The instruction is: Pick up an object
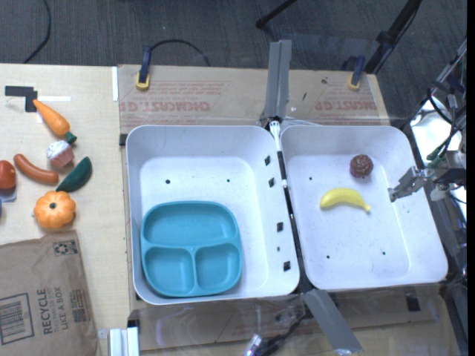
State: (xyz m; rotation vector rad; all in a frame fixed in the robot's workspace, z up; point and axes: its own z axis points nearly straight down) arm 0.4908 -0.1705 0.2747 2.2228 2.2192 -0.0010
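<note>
The claw [404,185] is hanging over the right edge of the right bin [415,273], well to the right of the banana [344,199], and it is gripping nothing; whether it is released or clenched I cannot tell, since it is small and grey against the white wall. Taking the banana as the landmark: it is lying on the floor of the right bin, near the middle, curved with its ends pointing down toward the near wall. Just up and to the right of the banana a small dark reddish ball-like object [361,165] is sitting, apart from it. To the left of the banana, across the divider, the left bin [148,154] is carrying a teal divided plate [191,247].

Either object in the right bin would serve the task. The banana is probably a light, stiff plastic toy with a smooth, somewhat slippery skin; closing across its thick middle, at a right angle to its curve, looks the safest hold, since the tapered ends would likely be slipping out. The dark object seems small and round, so it may be rolling away under a poor pinch.

Far left of the banana, on the surface, toy vegetables are lying, among them a pumpkin [54,209] and a carrot [53,118]. The arm itself is largely cut off at the right edge, and the dark object's texture is too blurred to name.
</note>
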